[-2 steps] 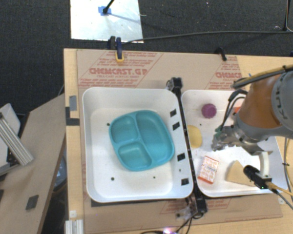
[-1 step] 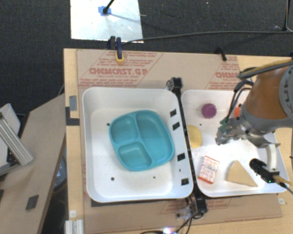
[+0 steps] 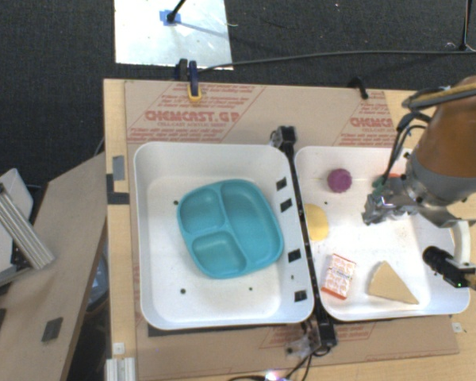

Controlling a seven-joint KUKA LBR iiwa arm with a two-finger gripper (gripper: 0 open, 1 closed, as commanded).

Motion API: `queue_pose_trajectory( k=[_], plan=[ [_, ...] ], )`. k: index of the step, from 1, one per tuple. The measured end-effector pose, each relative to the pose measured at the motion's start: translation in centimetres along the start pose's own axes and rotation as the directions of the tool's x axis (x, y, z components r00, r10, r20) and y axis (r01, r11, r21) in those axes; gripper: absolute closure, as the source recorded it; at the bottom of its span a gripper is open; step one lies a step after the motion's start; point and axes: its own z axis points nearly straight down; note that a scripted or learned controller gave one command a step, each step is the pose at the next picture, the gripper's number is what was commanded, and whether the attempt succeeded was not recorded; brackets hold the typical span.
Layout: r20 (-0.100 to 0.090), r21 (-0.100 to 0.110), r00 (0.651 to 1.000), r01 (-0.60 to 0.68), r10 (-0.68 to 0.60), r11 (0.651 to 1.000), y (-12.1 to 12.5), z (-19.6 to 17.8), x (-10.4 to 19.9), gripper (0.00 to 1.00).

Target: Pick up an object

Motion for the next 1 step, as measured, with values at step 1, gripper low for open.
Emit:
queue_pose_trajectory(
  k=[1],
  plan=[
    [0.0, 0.001, 1.0, 0.0, 0.0, 1.0, 0.62, -4.44, -0.3, 1.0]
  ],
)
